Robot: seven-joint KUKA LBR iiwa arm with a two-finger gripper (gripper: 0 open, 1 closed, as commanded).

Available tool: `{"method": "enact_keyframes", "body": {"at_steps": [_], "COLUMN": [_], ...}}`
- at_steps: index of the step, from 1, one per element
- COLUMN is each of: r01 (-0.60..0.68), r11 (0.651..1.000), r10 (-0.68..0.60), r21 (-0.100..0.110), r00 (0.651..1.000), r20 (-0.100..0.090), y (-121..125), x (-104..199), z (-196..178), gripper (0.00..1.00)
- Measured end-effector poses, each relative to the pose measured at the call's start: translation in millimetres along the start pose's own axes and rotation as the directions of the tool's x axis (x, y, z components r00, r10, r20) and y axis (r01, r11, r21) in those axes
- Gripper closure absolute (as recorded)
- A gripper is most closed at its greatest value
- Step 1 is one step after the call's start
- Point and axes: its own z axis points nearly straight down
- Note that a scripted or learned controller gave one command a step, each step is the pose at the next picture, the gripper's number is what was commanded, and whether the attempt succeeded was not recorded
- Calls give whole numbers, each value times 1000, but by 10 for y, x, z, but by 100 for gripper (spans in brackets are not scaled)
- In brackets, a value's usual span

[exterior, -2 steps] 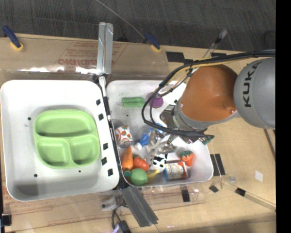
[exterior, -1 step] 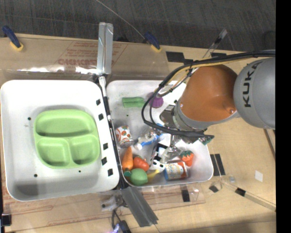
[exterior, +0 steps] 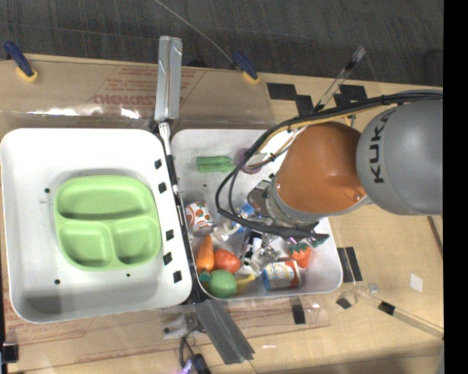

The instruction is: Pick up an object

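Two white bins sit side by side on the bench. The left bin point(exterior: 23, 209) holds a green tray point(exterior: 105, 222) with three compartments, lying flat near its middle. The right bin point(exterior: 218, 142) is the busy one: a green, stick-shaped thing point(exterior: 214, 163) lies alone toward its far side, and the rest of the objects crowd the near half. There a small printed packet point(exterior: 200, 217) sits close to the wall shared with the left bin, a carrot point(exterior: 206, 252) lies just nearer than it, a red tomato point(exterior: 227, 260) touches the carrot's right side, and a green ball point(exterior: 222, 284) rests against the near wall. Right of the ball lies a small can point(exterior: 281, 275) on its side with a pale label, and a little red-and-green piece point(exterior: 299, 253) sits just beyond it. The arm point(exterior: 402, 158) comes in from the right, its orange band point(exterior: 321, 170) hanging over the middle of the right bin with cables looping around it. The gripper point(exterior: 259, 244) points down into the pile, between the tomato and the can, right among the objects. From where I stand the wrist and the clutter hide its tip, so I cannot tell whether it is released or clenched, or whether anything is in it. A metal bar point(exterior: 168, 80) stands at the far end of the wall between the bins.
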Motion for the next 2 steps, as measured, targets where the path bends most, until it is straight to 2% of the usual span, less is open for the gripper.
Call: {"method": "enact_keyframes", "body": {"at_steps": [2], "r01": [-67], "r11": [998], "r10": [67], "r21": [-14], "r00": [998], "r20": [-8], "y": [-179], "x": [-293], "z": [29], "gripper": [0]}}
